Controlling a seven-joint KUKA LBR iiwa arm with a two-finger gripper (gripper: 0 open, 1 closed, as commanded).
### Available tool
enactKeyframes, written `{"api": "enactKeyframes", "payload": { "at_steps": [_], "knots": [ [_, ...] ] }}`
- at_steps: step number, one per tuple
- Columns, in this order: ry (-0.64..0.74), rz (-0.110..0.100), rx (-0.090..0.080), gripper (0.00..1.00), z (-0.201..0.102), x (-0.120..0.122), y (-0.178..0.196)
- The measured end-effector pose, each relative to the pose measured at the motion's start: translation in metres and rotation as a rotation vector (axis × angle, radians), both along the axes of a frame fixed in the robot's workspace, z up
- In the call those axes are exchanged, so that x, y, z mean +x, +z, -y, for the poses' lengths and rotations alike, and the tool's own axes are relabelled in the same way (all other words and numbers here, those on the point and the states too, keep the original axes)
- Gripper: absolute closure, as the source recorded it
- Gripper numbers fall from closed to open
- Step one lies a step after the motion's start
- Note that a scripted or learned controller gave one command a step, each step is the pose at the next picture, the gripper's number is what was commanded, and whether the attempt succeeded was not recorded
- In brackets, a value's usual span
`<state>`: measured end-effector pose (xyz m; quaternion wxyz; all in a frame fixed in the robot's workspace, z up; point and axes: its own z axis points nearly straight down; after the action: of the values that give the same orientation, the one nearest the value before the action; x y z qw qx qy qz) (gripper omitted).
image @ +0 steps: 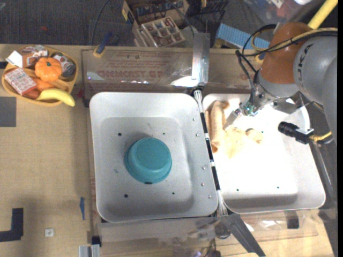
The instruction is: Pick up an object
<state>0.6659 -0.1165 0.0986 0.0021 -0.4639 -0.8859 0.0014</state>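
gripper (pixel 237 115) over right white bin (pixel 300 197), at 12 o'clock; finger state: cannot tell; round teal plastic bowl (pixel 149 160) upside-down, left white bin (pixel 107 116), centre

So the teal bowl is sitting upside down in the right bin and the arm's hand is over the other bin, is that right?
Not quite. The camera view shows the teal bowl upside down in the left bin, not the right. The hand is over the right bin.
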Motion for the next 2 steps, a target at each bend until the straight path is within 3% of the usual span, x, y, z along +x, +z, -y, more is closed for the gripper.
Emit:
{"api": "enactKeyframes", "payload": {
  "at_steps": [1, 2],
  "knots": [
    [-0.447, 0.009, -0.001, 0.00, -0.050, -0.023, 0.087],
    [-0.462, 0.008, -0.001, 0.00, -0.063, -0.008, 0.130]
  ]
}}
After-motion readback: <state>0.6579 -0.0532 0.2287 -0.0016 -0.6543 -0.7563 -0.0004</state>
